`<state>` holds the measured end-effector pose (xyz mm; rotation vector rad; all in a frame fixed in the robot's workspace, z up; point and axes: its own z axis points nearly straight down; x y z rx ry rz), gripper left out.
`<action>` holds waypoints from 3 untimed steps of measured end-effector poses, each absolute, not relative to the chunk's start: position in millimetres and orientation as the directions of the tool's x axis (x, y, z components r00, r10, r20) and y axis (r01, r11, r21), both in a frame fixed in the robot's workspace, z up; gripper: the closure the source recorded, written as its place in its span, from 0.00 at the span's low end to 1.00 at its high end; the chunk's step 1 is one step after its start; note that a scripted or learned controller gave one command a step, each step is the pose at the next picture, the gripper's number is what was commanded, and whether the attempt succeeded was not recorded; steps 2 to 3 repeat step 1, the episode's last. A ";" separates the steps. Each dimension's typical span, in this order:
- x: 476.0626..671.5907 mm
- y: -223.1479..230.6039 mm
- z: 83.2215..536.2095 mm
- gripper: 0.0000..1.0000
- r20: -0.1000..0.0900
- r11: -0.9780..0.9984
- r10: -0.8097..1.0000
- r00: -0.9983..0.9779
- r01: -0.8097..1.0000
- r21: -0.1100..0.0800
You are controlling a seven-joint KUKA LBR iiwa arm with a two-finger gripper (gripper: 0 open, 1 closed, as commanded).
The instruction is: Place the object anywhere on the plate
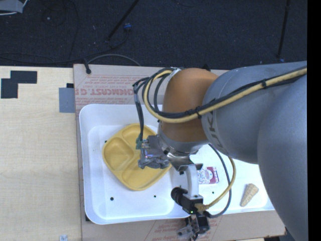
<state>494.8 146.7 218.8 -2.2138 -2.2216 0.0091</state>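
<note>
A yellow divided plate (123,157) lies in the left part of the white bin (95,134). My gripper (150,157) hangs over the plate's right rim, under the orange band of the arm, and the wrist hides most of it. A small white carton with a red label (209,175) lies on the bin floor to the right of the plate, partly behind the wrist fittings. I cannot see anything between the gripper and the plate.
A tan cone-shaped object (249,194) lies on the bin floor at the right, near the front rim. The big grey arm covers the right side of the bins. A black fitting with cables (184,199) hangs over the bin's front rim.
</note>
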 end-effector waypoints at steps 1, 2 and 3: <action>495.8 145.9 218.7 0.00 -0.001 0.001 1.000 -0.001 1.000 -0.006; 495.8 145.9 218.7 0.00 -0.001 0.001 1.000 -0.001 1.000 -0.006; 495.8 145.9 218.7 0.00 -0.001 0.001 1.000 -0.001 1.000 -0.006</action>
